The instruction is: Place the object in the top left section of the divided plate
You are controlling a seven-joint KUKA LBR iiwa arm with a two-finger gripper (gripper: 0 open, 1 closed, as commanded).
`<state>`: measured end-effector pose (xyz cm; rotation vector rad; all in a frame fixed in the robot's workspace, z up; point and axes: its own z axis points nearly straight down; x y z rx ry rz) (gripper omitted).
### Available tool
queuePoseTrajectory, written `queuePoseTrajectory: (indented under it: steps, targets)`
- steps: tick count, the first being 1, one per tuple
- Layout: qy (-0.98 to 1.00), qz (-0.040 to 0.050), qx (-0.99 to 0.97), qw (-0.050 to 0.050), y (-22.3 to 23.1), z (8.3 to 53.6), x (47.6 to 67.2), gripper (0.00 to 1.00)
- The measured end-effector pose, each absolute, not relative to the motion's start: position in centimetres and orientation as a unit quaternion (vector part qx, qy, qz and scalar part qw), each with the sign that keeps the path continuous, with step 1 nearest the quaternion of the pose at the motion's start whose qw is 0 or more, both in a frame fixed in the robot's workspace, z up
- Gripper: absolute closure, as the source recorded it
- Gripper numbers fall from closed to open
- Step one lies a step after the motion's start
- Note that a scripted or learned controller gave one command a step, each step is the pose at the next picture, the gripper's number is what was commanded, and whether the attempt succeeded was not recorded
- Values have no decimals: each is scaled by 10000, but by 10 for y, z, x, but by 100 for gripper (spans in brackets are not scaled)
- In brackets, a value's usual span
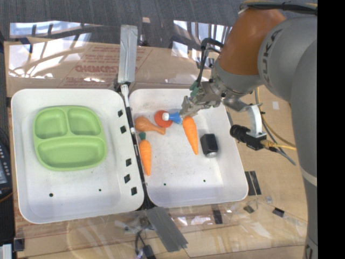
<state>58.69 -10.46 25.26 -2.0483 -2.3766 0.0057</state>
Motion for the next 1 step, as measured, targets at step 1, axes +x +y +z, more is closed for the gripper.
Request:
queuePoseTrajectory:
  steps: [1]
  targets:
    - [-7403, 37, -6723, 38, 1, 188, 605, 100]
